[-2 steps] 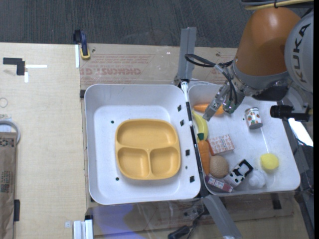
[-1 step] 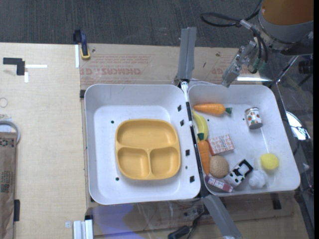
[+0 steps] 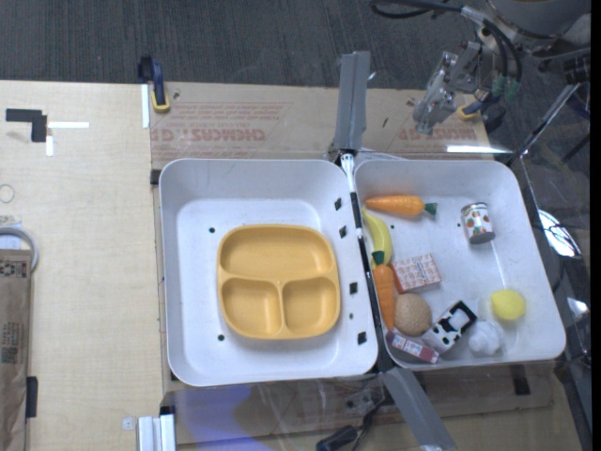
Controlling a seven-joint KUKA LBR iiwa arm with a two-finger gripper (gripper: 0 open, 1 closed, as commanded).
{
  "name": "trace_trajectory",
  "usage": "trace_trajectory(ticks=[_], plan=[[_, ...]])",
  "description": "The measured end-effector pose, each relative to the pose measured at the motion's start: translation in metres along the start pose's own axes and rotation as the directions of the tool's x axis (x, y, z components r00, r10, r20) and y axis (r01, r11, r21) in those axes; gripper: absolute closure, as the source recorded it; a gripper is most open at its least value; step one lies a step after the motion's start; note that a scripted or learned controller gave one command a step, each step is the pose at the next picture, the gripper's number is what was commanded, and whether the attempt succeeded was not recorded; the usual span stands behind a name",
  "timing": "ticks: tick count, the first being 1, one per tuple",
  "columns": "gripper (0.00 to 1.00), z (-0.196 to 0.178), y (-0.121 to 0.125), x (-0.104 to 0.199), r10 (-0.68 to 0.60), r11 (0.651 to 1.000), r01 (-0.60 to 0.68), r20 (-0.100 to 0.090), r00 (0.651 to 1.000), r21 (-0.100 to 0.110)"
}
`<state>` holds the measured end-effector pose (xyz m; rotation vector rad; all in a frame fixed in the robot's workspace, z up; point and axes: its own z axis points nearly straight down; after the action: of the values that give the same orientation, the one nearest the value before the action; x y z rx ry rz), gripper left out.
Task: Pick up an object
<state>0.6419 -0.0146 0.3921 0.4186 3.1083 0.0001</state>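
Note:
My gripper hangs high at the top right, above the cardboard behind the right bin, with nothing between its fingers. The right bin holds an orange carrot at the back left, a yellow banana along the left wall, a second carrot below it, a small patterned box, a brown round roll, a small can, a yellow ball, a black-and-white toy, a white fluffy piece and a red packet.
The left bin holds a yellow divided tray. A grey divider post rises between the bins at the back. Cardboard lies behind the bins. Cables hang around the arm's wrist.

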Motion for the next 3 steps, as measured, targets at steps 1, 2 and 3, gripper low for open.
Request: trace_trajectory(ticks=[1, 2, 3], plan=[[1.0, 0.085, -0.038, 0.01, -0.085, 0.996, 0.085, -0.003, 0.996, 0.001], [1.0, 0.037, -0.063, -0.008, -0.523, 0.853, 0.523, 0.001, 0.853, -0.001], [1.0, 0.053, -0.088, -0.043, -0.728, 0.685, 0.728, 0.001, 0.685, -0.002]])
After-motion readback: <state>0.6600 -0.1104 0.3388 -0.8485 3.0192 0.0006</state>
